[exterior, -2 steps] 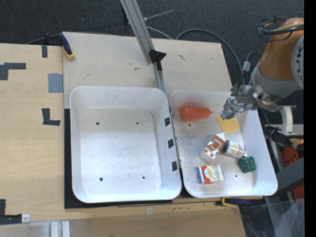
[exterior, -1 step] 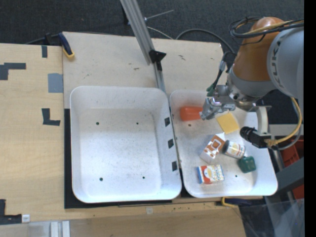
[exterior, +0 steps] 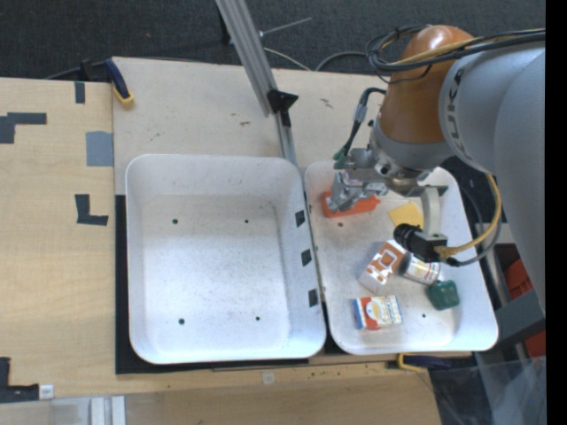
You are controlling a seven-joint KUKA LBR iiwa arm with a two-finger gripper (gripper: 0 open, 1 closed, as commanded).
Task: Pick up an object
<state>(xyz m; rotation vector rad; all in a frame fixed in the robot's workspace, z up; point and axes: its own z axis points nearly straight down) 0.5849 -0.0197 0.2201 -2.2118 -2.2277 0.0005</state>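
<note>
Near the right bin's (exterior: 478,326) far left corner, my tool (exterior: 353,187) sits on an orange object (exterior: 351,204); I cannot tell its grip.

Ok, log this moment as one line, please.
gripper low in right bin | over orange object | grasp unconfirmed | other items in right bin untouched

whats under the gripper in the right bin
An orange object lies on the right bin floor directly below the gripper. The gripper covers its upper part, so whether it is gripped cannot be told.
</note>
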